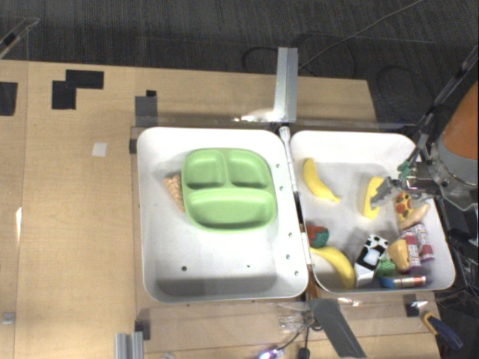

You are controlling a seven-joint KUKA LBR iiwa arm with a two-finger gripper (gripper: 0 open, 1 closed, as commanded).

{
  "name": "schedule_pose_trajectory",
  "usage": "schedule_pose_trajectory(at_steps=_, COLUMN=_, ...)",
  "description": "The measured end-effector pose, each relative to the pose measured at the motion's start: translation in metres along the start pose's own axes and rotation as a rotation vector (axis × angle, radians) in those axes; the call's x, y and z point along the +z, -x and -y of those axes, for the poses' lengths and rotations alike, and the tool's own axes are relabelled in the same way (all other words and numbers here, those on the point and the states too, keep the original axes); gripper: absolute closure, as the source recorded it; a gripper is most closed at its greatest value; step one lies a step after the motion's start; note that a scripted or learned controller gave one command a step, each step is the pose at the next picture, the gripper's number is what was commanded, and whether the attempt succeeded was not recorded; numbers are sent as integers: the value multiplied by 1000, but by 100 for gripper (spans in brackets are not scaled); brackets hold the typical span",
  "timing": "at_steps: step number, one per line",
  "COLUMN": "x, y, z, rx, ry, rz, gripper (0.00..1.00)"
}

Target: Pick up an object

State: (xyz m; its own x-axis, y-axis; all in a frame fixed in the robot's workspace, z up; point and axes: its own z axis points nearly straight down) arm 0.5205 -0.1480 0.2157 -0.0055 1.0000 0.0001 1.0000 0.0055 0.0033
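The right bin [352, 142] holds several toys. A yellow banana [319, 179] lies at its upper left, and a second banana [337, 264] lies at the front. A short yellow piece [372, 197] stands near the middle right. A red and green strawberry [318, 235] and a black and white block [370, 251] lie between them. My gripper [391, 191] hangs low over the bin's right side, just right of the short yellow piece and close to touching it. The arm's orange band [460, 129] is above it.
The left bin [153, 230] holds a green divided plate [227, 188] with a tan waffle-like piece [174, 191] at its left edge. A pile of small colourful toys [410, 254] crowds the right bin's front right corner. A metal post [287, 84] stands behind the bins.
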Motion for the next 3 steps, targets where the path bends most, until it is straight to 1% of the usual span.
schedule_pose_trajectory(at_steps=1, x=115, y=4, z=-66, rx=156, ry=0, rz=0, gripper=0)
schedule_pose_trajectory(at_steps=2, x=125, y=4, z=-63, rx=94, ry=9, rz=1, gripper=0)
schedule_pose_trajectory(at_steps=3, x=113, y=1, z=-67, rx=92, ry=17, rz=-1, gripper=100)
